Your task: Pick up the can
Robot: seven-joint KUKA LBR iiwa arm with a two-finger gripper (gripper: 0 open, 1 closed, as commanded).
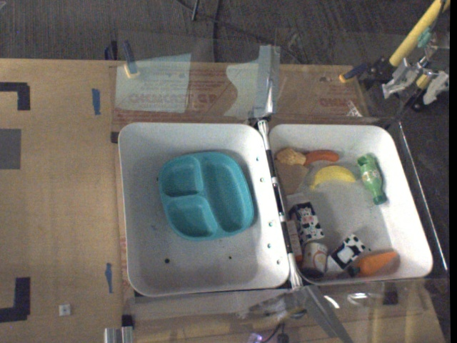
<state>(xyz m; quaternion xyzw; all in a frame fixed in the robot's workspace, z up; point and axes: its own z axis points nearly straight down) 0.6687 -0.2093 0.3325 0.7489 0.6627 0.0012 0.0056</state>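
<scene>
The can (pixel 314 256) is small, with a pale brownish top. It stands in the right bin (pixel 410 220), near that bin's front left corner. A black-and-white cow-patterned carton (pixel 307 224) touches it from behind. A second cow-patterned block (pixel 350 250) lies just to its right. The can is fully visible from above, with nothing gripping it.
The right bin also holds an orange carrot (pixel 377 263), a banana (pixel 333 176), a green bottle (pixel 371 179), a brown lump (pixel 289 156) and an orange piece (pixel 321 156). A teal divided plate (pixel 207 195) lies in the left bin (pixel 143 256). Clamps and a yellow handle (pixel 410 70) sit beyond the back right corner.
</scene>
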